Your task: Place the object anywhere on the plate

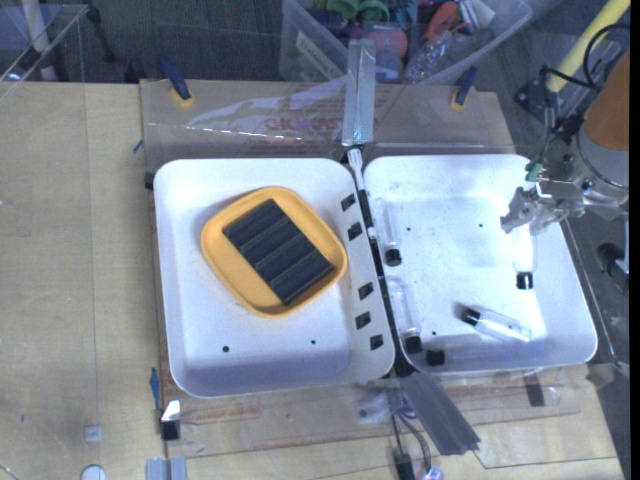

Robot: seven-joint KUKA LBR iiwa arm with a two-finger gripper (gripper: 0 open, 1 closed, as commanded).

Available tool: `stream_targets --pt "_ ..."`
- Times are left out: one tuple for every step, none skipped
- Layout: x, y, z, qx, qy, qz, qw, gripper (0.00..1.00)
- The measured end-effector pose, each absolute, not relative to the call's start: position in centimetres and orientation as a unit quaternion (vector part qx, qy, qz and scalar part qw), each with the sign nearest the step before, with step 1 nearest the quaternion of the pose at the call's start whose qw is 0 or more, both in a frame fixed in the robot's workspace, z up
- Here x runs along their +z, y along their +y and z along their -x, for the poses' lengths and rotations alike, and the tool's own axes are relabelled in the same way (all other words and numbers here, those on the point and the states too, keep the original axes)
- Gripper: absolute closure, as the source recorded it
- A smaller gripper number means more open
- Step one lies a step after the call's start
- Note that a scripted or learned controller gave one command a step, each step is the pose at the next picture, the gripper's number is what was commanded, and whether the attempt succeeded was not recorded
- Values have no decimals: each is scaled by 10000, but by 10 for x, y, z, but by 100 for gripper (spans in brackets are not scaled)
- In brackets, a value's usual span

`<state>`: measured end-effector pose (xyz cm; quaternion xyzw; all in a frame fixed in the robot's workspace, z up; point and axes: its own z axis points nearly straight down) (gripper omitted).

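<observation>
A yellow plate (222, 236) lies in the left bin (190, 348), and a dark ridged slab (278, 251) covers its middle. In the right bin (450, 193) lie several white markers with black caps. One marker (521, 260) points toward the front edge, just below my gripper (528, 211), which hovers over the bin's right side. I cannot make out whether the gripper touches that marker. Another marker (494, 323) lies slanted near the front right corner. Two more markers (388, 240) lie along the divider.
A raised divider (362, 268) with black tabs separates the two bins. A clear tub of colourful toys (400, 13) stands behind the bench. Cables and arm parts (600, 118) crowd the right edge.
</observation>
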<state>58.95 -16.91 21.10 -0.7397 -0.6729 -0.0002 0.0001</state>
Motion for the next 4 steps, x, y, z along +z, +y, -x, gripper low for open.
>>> stream_targets --pt "211 -169 -589 -3 -6729 7397 0 0" --pt "233 -122 -578 3 -6708 7417 14 0" --pt "223 -88 -556 8 -6891 7247 19 0" --pt "241 -70 -544 -7 -6482 7615 -1 0"
